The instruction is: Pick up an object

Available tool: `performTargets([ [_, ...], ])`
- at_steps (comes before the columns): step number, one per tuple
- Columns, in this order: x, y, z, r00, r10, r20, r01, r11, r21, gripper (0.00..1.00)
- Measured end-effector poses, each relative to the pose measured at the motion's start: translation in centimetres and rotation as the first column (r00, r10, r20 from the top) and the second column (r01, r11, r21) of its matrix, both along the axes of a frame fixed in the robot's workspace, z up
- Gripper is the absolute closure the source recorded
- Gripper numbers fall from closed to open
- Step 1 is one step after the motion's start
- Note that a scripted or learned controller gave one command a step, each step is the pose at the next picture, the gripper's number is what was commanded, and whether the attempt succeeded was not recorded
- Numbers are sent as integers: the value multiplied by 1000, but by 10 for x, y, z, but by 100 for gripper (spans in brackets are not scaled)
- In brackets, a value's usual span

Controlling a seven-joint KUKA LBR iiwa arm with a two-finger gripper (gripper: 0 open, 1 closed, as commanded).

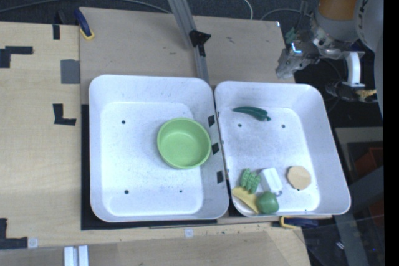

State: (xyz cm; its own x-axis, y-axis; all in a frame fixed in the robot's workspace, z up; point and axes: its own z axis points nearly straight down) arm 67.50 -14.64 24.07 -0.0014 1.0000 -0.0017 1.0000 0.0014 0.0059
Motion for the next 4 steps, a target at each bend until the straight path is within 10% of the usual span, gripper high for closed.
performTargets([
  [1, 1, 0, 39, 1000, 0, -2, 0, 1000, 1, 100],
  [4, -65, 137, -1, 1000, 4, -11, -4, 1000, 3, 100],
])
